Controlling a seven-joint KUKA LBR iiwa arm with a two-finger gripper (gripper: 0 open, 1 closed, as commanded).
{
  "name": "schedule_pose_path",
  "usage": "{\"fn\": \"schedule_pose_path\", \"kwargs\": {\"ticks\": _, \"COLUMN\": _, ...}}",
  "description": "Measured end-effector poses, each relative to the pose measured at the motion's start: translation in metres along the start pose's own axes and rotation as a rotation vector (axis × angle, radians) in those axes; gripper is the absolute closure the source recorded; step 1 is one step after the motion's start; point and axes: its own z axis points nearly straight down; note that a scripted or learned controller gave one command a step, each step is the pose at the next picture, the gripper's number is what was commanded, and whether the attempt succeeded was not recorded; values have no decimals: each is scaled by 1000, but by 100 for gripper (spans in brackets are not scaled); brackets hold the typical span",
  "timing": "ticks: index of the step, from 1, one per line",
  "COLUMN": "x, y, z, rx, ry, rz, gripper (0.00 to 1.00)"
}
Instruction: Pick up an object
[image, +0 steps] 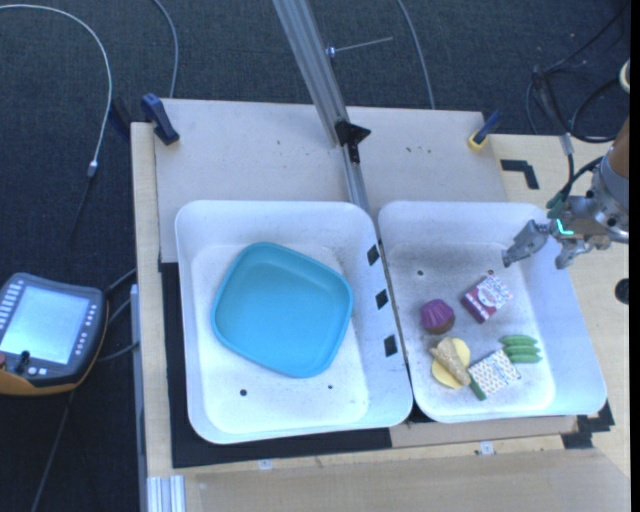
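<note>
Grey fingers (542, 249) spread wide and empty hover over the right bin (565, 300), poised just above the red-and-white carton (487, 297), likely the nearest pick.

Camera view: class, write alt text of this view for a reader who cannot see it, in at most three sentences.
A robot arm's open gripper hovers over the right white bin, holding nothing. Below it lie a red-and-white carton, a purple toy fruit, a yellow toy food, green pea pods and a checked box. The left bin holds a blue plate.
</note>
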Motion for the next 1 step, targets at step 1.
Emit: {"fn": "schedule_pose_path", "kwargs": {"ticks": 1, "x": 0, "y": 0, "z": 0, "rx": 0, "ry": 0, "rz": 0, "gripper": 0}}
